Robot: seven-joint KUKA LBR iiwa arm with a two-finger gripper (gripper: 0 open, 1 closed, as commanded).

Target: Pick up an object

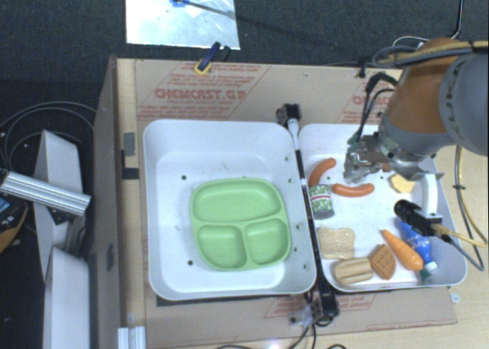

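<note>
My gripper (357, 169) hangs over the upper middle of the right bin (451, 267), just above a red sausage (354, 189) that lies flat. A second sausage (322, 170) lies tilted to its left, near the bin's left wall. Below that one stands a small can with a green label (322, 200). Nothing shows between the gripper and the sausage beneath it.
Lower in the right bin lie a bread slice (336, 241), a bun (353, 271), a brown waffle (383, 262), a carrot (403, 250) and a blue bottle (422, 254). A yellow wedge (402, 184) lies right of the gripper. The left bin (164, 156) holds a green divided plate (240, 223).
</note>
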